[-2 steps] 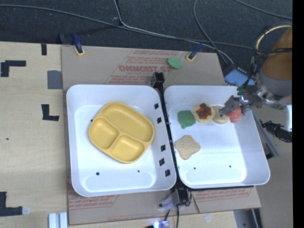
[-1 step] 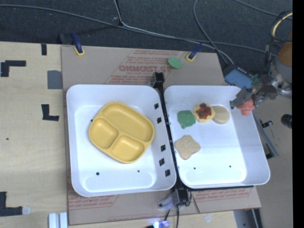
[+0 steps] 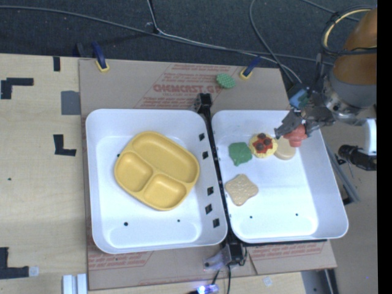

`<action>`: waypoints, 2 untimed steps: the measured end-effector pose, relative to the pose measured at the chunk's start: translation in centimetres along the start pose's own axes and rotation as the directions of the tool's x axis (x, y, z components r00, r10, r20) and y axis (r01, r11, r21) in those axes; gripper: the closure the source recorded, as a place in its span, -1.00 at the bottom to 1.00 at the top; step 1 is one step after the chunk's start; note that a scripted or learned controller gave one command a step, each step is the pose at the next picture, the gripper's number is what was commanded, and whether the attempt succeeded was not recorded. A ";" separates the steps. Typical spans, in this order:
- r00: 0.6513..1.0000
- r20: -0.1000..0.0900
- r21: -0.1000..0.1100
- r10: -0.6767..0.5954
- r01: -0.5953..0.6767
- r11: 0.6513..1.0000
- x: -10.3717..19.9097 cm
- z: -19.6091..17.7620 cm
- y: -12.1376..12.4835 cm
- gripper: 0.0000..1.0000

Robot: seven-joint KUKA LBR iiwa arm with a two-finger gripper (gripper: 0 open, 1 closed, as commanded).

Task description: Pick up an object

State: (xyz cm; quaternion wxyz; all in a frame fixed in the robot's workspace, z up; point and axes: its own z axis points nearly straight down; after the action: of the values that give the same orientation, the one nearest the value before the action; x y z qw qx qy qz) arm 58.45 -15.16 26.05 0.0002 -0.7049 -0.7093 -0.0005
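Two white bins sit side by side on the table, and in the right bin (image 3: 318, 225) the gripper (image 3: 293, 129) hovers at the small red object (image 3: 296, 137) beside the toy pizza (image 3: 263, 144), nothing lifted yet; whether its fingers are apart I cannot tell

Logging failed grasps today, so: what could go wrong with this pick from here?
1. The gripper sits over a tight cluster: the yellow toy with red topping touches the beige round piece, so it may nudge both.
2. The cluster lies near the right bin's far wall, leaving little room.
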 end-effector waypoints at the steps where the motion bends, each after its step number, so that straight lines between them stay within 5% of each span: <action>1: 1.000 0.000 0.001 0.000 0.000 1.000 5.2 -0.3 -0.2 1.00; 2: 1.000 0.000 0.003 0.000 0.000 1.000 10.9 1.7 -0.8 1.00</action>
State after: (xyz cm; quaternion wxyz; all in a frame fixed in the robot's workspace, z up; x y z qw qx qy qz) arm 57.62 -4.30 24.33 0.0016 -0.7049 -0.7093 0.0005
